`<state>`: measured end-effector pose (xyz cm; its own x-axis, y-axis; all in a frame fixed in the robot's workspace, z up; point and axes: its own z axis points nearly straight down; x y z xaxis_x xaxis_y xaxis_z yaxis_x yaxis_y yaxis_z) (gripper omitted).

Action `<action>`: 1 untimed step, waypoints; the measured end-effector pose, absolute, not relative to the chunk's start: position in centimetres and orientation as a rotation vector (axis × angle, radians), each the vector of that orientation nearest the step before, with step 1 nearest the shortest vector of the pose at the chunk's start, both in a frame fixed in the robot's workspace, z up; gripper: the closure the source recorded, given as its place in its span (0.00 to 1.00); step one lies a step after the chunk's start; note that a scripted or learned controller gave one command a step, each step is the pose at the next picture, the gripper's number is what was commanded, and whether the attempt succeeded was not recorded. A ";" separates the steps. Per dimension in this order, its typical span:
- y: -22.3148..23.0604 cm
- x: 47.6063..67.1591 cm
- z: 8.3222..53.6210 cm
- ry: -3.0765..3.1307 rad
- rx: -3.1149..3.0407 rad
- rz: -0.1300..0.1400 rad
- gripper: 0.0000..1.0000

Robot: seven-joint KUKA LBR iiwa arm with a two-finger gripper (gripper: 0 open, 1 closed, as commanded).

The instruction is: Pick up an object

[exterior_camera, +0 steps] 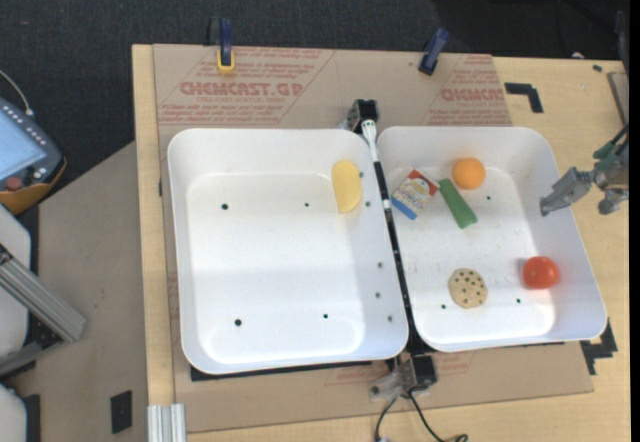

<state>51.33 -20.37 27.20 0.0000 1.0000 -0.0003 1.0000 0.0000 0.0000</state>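
Note:
My gripper [584, 196] hangs at the right rim of the right bin [560, 165]. It is open, with nothing between its fingers. In that bin lie an orange ball [468, 173], a green block [459, 203], a small white, blue and red box [413, 194], a round cookie [467, 287] and a red tomato [540, 272]. The tomato is the nearest to the gripper, below and a little to its left. A yellow banana-like piece [346, 186] rests against the right wall of the left bin [200, 145].
Both bins sit on a brown board [300, 80] held by two clamps [225, 42] at the back. A black divider strip [385, 220] runs between the bins. A cable and connector [410, 380] lie at the front edge.

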 end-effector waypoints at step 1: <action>-21.3 48.1 12.9 2.228 2.235 -0.009 0.00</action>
<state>48.15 -21.30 12.92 0.0031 1.0000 0.0059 0.9999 -0.0030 -0.0145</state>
